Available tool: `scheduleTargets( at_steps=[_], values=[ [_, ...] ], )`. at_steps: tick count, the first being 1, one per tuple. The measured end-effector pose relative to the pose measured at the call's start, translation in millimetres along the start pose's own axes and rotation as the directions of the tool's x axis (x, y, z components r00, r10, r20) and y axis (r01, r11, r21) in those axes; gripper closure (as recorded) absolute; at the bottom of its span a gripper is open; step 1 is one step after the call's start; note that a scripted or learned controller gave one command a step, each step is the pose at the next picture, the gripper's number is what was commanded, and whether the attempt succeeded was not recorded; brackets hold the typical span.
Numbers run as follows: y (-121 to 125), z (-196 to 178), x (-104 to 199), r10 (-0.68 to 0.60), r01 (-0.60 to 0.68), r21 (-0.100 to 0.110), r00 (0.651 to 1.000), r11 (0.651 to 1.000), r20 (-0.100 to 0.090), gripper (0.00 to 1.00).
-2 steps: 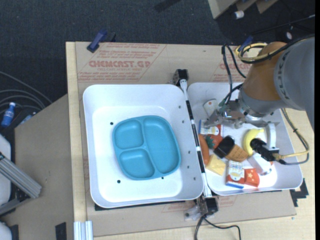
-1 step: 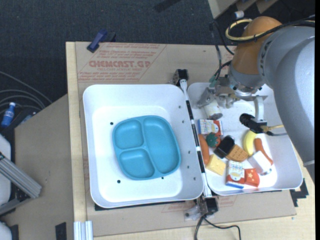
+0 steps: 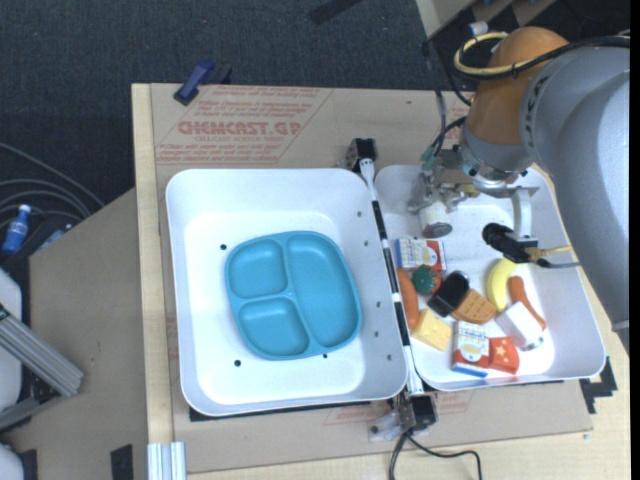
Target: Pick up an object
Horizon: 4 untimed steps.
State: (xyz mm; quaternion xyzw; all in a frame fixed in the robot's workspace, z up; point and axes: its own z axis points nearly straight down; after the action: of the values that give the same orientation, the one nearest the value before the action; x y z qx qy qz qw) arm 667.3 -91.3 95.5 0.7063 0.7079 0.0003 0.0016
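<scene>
The gripper (image 3: 437, 196) is parked low over the far corner of the right shallow white bin (image 3: 575, 353), and whether it's apart or together can't be told from this angle. Nothing is seen held. The pickable stuff is bunched nearer the front: a yellow banana-shaped toy (image 3: 501, 279), a yellow cheese-like wedge (image 3: 433, 330), a small red and white carton (image 3: 471, 351). Probably a loner at the pile's edge should be targeted, not the crowded middle. The blue divided plastic tray (image 3: 292, 294) in the left bin looks awkward to pinch.

The pincer (image 3: 437, 200) is too small and cluttered to read its fingers.
</scene>
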Motion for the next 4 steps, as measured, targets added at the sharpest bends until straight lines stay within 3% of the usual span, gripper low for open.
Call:
scheduleTargets(
  at_steps=[1, 2, 3, 4],
  values=[
    [-54.5, -167.8, 27.6, 0.001, -0.001, 0.0, 1.0, 1.0, -0.001, 1.0],
    [-133.4, -176.4, 45.0, 0.003, -0.003, 0.005, 1.0, 1.0, -0.003, 1.0],
    [-159.3, -176.1, -3.4, 0.003, -0.003, 0.006, 1.0, 1.0, -0.002, 1.0],
    [-187.9, -164.3, 17.4, 0.002, -0.002, 0.005, 1.0, 1.0, -0.003, 1.0]
  ],
)
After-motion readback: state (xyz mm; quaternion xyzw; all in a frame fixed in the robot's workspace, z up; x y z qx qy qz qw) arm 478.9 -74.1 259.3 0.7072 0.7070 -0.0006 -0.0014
